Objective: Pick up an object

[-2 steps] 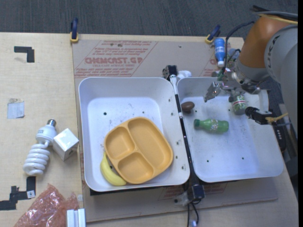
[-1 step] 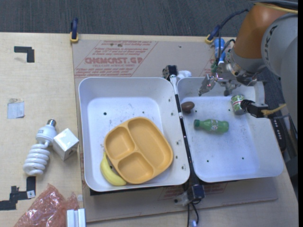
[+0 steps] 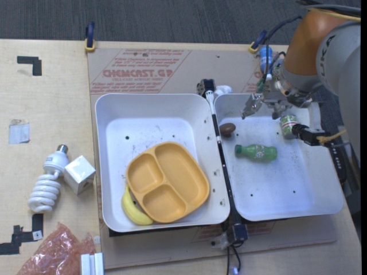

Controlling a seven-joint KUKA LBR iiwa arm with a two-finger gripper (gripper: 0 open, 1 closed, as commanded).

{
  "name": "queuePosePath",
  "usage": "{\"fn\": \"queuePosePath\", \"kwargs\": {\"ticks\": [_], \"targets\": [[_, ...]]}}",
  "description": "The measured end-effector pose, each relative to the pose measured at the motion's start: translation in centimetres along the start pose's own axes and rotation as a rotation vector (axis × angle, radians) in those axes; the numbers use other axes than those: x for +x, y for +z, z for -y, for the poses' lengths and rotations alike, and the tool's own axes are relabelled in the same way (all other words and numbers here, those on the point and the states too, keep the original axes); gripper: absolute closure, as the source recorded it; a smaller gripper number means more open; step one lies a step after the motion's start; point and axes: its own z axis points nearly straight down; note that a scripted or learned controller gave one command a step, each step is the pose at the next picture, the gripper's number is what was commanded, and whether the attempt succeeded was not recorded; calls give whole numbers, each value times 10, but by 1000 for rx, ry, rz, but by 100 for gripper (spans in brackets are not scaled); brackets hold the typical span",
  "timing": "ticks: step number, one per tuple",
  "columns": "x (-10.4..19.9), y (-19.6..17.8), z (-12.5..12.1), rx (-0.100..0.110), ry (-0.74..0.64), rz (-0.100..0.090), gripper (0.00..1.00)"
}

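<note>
In the right bin (image 3: 298, 202) a green bottle (image 3: 256, 152) lies on its side near the middle. A small brown round object (image 3: 227, 129) rests by the bin's left wall. A small green-and-white can (image 3: 288, 125) sits close to the far right corner. My gripper (image 3: 262, 111) hangs over the far edge of the right bin, above and behind the bottle and to the left of the can. It is open, with nothing between its fingers.
The left bin (image 3: 114, 130) holds an orange divided plate (image 3: 166, 182) with a banana (image 3: 132, 208) partly tucked under its near left edge. On the bench to the left lie a spiral light bulb (image 3: 47, 181), a white cube (image 3: 79, 173) and a red mesh bag (image 3: 54, 252).
</note>
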Motion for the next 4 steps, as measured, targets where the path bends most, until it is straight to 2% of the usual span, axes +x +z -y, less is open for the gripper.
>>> {"fn": "queuePosePath", "kwargs": {"ticks": [1, 2, 3, 4], "targets": [[-8, 7, 0, 0, 0, 0, 0], [-20, -14, 0, -1, 1, 0, 0], [15, 12, 0, 0, -3, 0, 0], [2, 13, 0, -1, 0, 0, 0]]}}
